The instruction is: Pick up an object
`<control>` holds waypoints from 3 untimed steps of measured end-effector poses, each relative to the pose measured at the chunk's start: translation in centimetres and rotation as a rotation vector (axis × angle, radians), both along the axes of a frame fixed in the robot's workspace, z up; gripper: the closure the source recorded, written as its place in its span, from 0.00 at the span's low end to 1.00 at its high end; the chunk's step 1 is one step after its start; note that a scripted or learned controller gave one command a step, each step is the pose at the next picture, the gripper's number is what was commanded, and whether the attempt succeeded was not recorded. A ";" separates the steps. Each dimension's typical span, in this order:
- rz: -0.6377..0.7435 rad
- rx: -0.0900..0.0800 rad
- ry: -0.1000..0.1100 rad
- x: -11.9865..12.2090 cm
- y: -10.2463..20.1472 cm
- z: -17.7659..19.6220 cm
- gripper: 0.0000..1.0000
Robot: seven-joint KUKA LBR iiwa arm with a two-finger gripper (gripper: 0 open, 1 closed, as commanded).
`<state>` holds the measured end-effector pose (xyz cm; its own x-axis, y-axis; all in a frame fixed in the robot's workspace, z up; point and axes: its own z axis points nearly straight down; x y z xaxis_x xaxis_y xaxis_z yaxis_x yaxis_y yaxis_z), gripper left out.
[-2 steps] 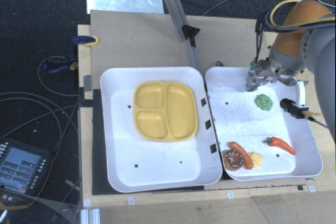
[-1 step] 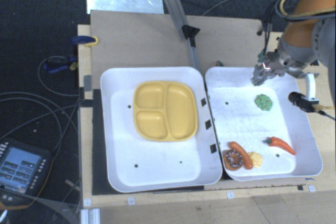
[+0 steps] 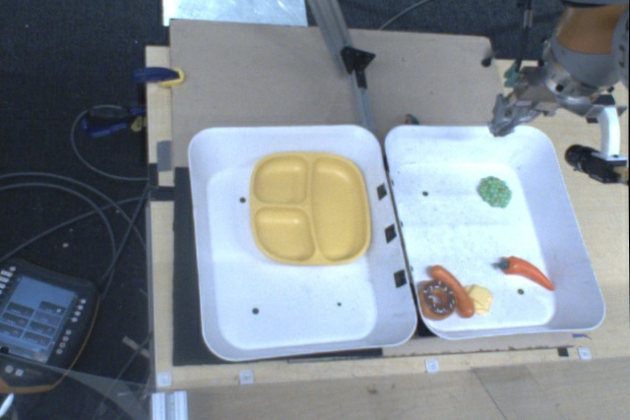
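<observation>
pincer poised over the right bin's far rim, jaw state impossible to tell from here, nothing gripped, green broccoli piece lying loose just below it, probably nearest pick, orange carrot farther beyond.

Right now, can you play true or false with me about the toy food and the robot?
1. The yellow plate sits in the left bin. True.
2. The green toy lies on the yellow plate. False: it lies in the right bin.
3. The hand is above the right bin's far edge. True.
4. The orange carrot is between the hand's fingers. False: it lies on the bin floor.
5. The donut touches the sausage. True.
</observation>
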<state>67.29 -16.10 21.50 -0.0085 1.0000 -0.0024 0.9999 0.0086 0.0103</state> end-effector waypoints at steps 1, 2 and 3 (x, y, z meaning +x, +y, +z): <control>0.000 0.000 0.001 0.2 0.0 5.5 1.00; 0.001 0.003 0.009 -1.6 4.6 6.1 1.00; 0.001 0.004 0.010 -3.6 9.3 6.5 1.00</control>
